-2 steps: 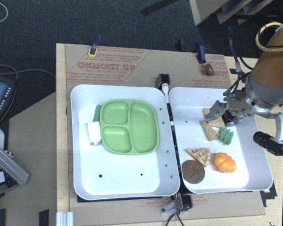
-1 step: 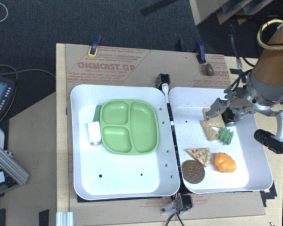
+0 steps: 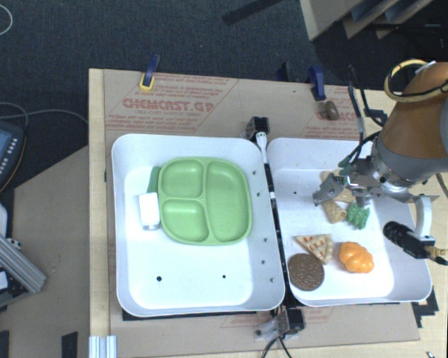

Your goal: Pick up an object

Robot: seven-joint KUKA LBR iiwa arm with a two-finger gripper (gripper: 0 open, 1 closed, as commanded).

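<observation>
The right bin (image 3: 397, 290) holds several toy foods. A brown round cookie (image 3: 307, 272) lies at the front, with a triangular sandwich wedge (image 3: 314, 246) just behind it and an orange fruit (image 3: 355, 257) to its right. A green broccoli piece (image 3: 358, 215) and a beige piece (image 3: 334, 211) lie further back. My gripper (image 3: 343, 190) hangs low over the back middle of this bin, right above the beige piece and the broccoli. The wrist hides what lies directly beneath it. I see nothing lifted off the bin floor.
The left bin (image 3: 197, 285) holds a green divided plate (image 3: 204, 200) with a small white block (image 3: 148, 210) at its left edge. The raised divider (image 3: 269, 214) separates the two bins. A black attachment (image 3: 405, 239) juts from the arm over the right bin's right side.
</observation>
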